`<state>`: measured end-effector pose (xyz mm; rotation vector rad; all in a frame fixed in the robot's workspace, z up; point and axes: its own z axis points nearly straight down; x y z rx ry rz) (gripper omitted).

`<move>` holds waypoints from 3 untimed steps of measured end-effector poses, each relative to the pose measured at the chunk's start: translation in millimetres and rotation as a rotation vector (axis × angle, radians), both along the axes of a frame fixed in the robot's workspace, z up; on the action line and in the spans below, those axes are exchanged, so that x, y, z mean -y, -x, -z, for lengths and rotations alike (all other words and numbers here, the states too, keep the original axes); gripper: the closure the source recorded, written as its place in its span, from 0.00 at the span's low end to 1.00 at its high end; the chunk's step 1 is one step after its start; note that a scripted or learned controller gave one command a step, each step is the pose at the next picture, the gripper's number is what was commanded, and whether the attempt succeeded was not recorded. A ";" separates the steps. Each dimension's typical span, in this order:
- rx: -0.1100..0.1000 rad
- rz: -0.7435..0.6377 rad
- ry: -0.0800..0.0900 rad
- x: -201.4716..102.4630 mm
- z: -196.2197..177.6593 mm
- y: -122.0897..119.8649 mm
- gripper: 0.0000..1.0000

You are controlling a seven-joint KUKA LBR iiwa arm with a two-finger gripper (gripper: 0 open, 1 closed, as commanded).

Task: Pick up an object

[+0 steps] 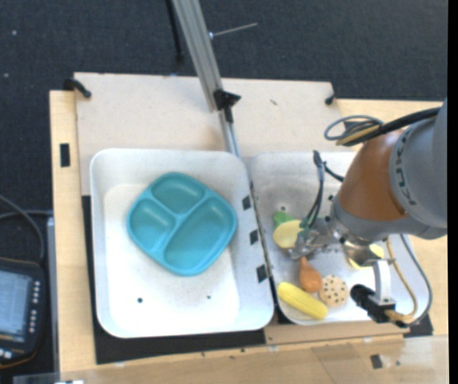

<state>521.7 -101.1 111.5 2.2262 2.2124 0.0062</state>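
Camera view, hand [304, 245] touching yellow fruit [287, 234]

The grey arm with its orange band [380, 184] covers the upper right of the shallow white right-hand bin [272, 182] and runs off the frame's right side. Beneath it, the metal two-finger gripper [307, 244] is too blurred to read. A pale yellow object [375, 252] at the arm's lower edge is mostly hidden, its shape unclear.

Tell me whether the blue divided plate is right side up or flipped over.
Right side up. The blue divided plate lies flat in the left bin with its three hollow compartments facing the camera, nothing in them.
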 end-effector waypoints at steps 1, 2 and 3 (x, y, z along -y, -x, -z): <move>0.003 -0.009 0.002 -0.9 -63.7 -0.6 1.00; 0.004 -0.010 0.003 3.4 -127.2 -0.1 1.00; -0.001 -0.011 0.001 4.1 -141.7 -1.5 1.00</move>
